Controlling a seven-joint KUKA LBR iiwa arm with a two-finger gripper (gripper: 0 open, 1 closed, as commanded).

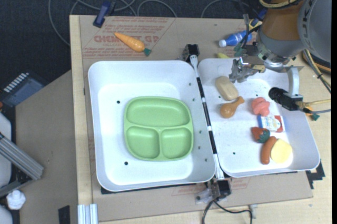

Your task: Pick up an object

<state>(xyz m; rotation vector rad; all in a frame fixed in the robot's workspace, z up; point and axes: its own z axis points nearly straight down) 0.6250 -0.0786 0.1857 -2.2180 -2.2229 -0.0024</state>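
Lying diagonally, drumstick (231, 107) bone upper-right

We can read only one piece of print with any confidence: large red-orange capitals on the brown cardboard sheet (158, 33) that lies on the bench under the two bins. The line begins "CHO" or "CHOM" and ends in something like "GR", but a toy carrot (131, 41) lies across its middle and we cannot make out the whole word. A thinner line of red print runs above it, too small for us to read. The small red and white carton (271, 123) in the right bin (237, 162) carries a printed face, but we cannot read any letters on it.
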